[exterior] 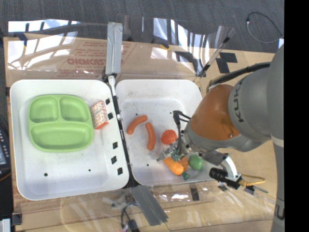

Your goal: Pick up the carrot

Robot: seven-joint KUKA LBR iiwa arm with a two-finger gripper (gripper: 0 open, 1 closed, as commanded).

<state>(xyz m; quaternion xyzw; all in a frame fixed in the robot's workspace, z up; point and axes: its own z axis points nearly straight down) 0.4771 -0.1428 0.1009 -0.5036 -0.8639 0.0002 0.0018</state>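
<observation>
Gripper [176,154] sits low over the carrot [174,166] at the right bin's [145,95] near edge, its grasp impossible to judge, so the lift remains undone.

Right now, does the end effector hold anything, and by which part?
It cannot be told. The end effector sits low over the short orange carrot in the right white bin, and the wrist hides the contact.

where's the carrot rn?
Right bin, near its front edge: the carrot lies under the tool, beside a green item, below the tomato.
</observation>
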